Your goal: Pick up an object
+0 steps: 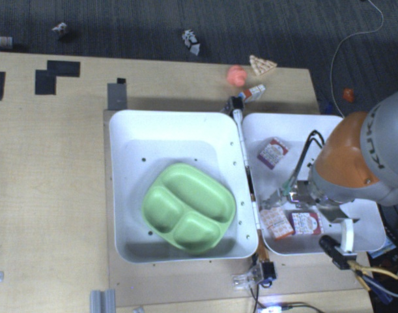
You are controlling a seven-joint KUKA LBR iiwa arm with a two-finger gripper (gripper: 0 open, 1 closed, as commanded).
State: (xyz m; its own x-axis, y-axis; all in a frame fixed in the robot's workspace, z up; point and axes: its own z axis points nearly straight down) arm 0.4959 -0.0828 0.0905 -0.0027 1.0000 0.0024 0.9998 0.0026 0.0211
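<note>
Claw (291, 199) (grip state I cannot tell) hangs low in the right bin (368, 227), small packets (296, 223) just beneath it.

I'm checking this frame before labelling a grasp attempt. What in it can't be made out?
- Tool: in the camera view the arm's orange band and wrist cover it; open, shut or holding something cannot be told.
- Right bin: the arm hides its right part.
- Small packets: print too small to read.
- Bits on the dark floor: too small and blurred to identify.
</note>
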